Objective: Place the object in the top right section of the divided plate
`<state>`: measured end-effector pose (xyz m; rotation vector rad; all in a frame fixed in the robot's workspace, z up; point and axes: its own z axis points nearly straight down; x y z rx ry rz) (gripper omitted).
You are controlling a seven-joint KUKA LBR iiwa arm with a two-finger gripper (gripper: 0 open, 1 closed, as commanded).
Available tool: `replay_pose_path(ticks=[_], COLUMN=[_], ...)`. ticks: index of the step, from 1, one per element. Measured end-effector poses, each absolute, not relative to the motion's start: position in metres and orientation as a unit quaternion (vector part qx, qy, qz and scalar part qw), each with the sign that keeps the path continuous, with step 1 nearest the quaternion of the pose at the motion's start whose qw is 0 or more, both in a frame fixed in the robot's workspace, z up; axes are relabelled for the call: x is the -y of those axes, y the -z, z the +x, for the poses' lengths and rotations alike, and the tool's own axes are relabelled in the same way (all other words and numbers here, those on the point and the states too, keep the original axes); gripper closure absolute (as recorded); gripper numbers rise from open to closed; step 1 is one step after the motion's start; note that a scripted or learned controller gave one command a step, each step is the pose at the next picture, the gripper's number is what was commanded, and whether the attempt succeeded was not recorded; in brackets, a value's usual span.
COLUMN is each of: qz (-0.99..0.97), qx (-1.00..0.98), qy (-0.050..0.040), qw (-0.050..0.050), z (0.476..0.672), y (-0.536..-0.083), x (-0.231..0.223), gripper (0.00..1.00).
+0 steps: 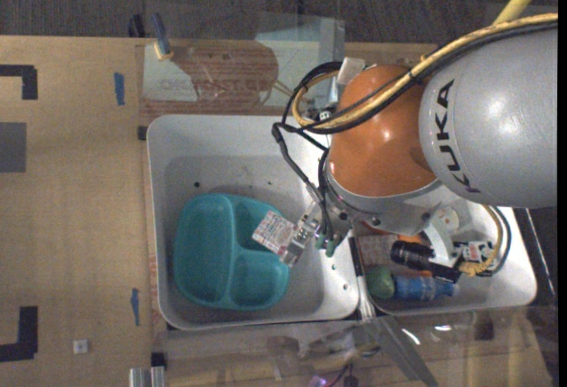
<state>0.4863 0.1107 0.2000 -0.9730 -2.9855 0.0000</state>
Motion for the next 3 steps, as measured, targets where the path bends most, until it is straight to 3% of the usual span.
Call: replay_pose_path(ticks=[1, 2, 3], qz=[-0.096, 0.194, 0.170], qx=[0.995, 0.981, 0.985], qy=[0.0009, 0.0012, 0.0001], qw=[-0.002, -0.003, -0.015], z=[0.480, 0.480, 0.540], y=[-0.226, -0.221, -0.121], x=[-0.070, -0.107, -0.121], gripper=[1.00, 1.00, 1.00])
